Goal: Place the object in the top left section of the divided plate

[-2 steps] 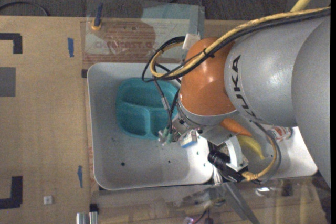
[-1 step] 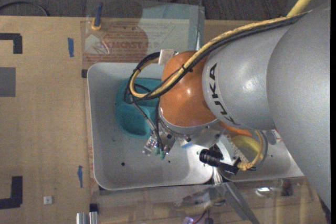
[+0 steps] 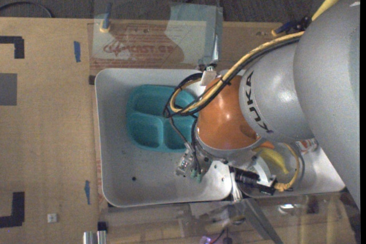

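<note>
A teal divided plate (image 3: 150, 118) lies in the left white bin (image 3: 111, 140), with its right part hidden under the arm. The grey arm with its orange band (image 3: 226, 123) reaches in from the right and hangs over the middle of the bin. My gripper (image 3: 191, 168) shows at the arm's lower left, just below the plate's lower right corner. A yellow object (image 3: 277, 160), partly hidden by the arm and cables, lies in the right bin.
The right white bin (image 3: 320, 177) sits mostly under the arm. Yellow and black cables (image 3: 183, 103) loop across the plate's right side. A wooden bench surface (image 3: 46, 123) with blue tape marks stretches to the left.
</note>
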Available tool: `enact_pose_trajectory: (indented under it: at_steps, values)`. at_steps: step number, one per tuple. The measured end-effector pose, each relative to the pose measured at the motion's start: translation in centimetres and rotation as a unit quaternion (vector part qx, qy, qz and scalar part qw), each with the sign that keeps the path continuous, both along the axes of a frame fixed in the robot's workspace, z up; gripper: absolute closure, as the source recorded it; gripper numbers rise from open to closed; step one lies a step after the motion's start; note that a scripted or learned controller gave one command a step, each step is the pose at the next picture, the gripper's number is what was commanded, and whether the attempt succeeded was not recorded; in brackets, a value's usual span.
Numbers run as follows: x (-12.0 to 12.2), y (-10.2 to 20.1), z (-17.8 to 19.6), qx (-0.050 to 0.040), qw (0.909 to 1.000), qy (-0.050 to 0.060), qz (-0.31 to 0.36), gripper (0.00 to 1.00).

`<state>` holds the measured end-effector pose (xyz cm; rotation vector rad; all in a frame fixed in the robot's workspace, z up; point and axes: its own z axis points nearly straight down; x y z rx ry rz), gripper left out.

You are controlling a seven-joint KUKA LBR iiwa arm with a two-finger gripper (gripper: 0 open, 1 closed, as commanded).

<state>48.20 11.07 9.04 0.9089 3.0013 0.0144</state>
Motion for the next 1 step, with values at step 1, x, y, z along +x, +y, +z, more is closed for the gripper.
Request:
enact_pose_trajectory:
  at_steps: [1]
  values:
    - [0.18,-1.18,0.07,-0.0010,0.9915,-0.005,0.130,1.00]
